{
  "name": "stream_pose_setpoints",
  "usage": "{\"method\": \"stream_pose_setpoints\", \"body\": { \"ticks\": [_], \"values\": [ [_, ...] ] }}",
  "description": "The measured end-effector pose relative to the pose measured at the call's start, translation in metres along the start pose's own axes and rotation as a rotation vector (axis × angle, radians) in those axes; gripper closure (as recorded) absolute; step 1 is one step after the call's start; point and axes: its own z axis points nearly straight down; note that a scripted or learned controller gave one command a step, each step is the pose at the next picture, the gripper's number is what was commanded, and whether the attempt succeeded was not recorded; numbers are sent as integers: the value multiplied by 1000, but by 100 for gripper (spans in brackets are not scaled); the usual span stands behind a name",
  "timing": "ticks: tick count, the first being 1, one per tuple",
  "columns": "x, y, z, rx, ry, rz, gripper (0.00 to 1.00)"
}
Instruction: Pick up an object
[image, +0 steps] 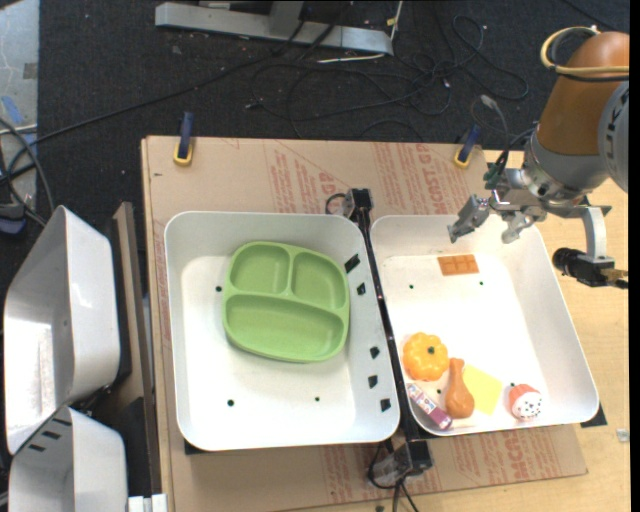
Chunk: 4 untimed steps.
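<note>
On the counter (250, 160), spread, empty fingers (492, 220) hover above the right bin's (560, 300) far edge, orange waffle (459, 265) just below.

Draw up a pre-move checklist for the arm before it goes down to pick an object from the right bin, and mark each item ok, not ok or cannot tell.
1. Gripper carries nothing: ok, its spread fingers have nothing between them.
2. Gripper above the right bin: ok, it hangs over the far edge.
3. Gripper lined up over a target: not ok, the toys lie at the near edge.
4. Target stands free: not ok, the orange pumpkin, orange drumstick and yellow piece crowd together.
5. Easier target available: ok, the flat orange block lies apart.
6. Gripper height above the bin floor: cannot tell.
</note>
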Motion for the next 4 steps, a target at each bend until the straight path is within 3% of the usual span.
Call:
{"method": "stream_pose_setpoints", "body": {
  "ticks": [2,3,4],
  "values": [
    [-1,-3,126,1,1,1,0],
    [-2,-1,111,-7,-2,1,100],
    [4,4,65,-11,-2,-3,100]
  ]
}}
